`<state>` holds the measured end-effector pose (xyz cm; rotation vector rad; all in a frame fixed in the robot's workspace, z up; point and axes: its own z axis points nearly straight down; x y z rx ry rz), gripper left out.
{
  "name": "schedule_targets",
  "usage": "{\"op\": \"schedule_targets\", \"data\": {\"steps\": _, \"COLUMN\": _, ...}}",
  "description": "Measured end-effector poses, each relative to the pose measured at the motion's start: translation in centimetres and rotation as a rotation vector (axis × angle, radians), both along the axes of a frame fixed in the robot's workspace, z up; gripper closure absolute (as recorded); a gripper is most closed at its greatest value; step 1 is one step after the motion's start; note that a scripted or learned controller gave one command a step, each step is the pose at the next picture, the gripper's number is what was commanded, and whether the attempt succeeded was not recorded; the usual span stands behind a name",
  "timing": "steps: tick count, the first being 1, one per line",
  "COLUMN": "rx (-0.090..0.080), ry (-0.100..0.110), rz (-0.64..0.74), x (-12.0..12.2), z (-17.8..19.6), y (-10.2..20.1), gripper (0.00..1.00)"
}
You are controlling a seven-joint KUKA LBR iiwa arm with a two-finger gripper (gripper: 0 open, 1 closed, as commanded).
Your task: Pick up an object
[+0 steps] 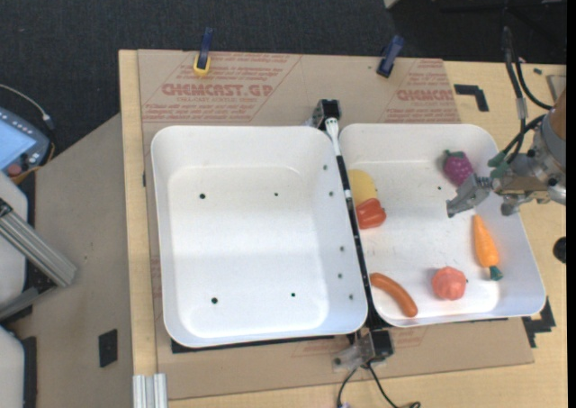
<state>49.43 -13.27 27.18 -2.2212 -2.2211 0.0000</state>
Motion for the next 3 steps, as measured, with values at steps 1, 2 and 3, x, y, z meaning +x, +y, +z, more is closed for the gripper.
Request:
{"op": "schedule_targets", "data": {"steps": 1, "rx": 0.0, "ry": -0.007, "rz": 0.011, "x": 2.3, "z": 3.2, "y": 10.7, "gripper": 0.0}}
{"op": "schedule_targets", "data": {"steps": 2, "rx": 0.001, "ry": 0.01, "rz": 0.003, "x": 2.9, "z": -4.0, "y": 13.4, "gripper": 0.0}}
{"op": "schedule_targets", "data": {"steps": 3, "rx": -0.004, "ry": -0.015, "rz": -0.002, "x": 10.4, "z": 4.2, "y": 8.8, "gripper": 0.0}}
